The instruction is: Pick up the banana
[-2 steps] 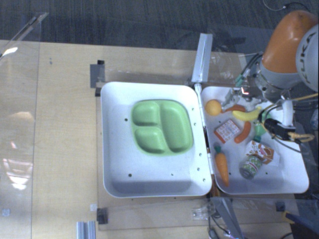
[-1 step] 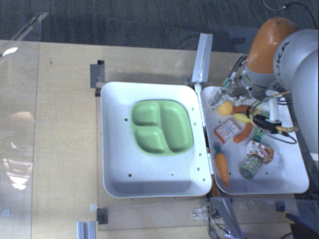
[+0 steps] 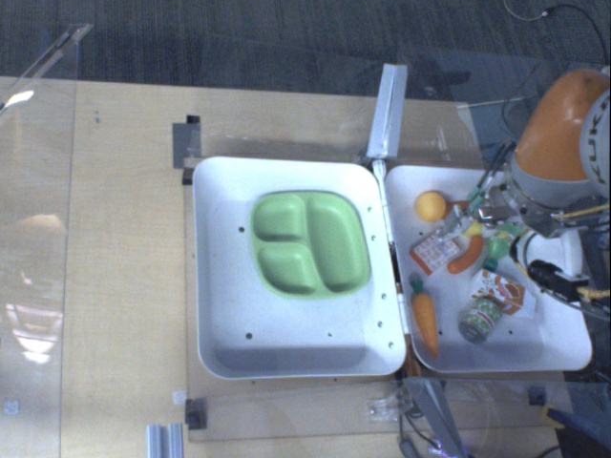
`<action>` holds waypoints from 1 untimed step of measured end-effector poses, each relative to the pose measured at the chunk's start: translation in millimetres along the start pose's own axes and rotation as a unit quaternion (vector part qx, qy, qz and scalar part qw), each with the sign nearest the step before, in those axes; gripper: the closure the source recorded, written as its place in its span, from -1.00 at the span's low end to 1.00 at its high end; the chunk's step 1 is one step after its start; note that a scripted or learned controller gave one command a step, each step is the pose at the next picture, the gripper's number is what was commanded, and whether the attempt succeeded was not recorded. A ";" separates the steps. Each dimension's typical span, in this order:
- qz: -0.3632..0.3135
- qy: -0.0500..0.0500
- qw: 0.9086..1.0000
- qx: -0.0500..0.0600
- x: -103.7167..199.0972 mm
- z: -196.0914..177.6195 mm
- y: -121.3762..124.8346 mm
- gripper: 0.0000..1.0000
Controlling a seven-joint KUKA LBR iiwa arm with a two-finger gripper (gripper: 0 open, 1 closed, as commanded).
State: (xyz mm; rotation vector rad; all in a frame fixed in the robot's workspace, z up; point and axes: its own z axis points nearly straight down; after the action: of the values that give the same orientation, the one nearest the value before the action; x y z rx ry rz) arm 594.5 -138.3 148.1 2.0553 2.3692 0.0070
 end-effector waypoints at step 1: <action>-0.001 0.000 1.000 -0.004 1.2 -11.6 2.6 1.00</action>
State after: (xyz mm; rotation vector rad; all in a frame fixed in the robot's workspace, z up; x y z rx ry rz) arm 596.8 -136.7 159.7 2.0486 2.3683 0.0151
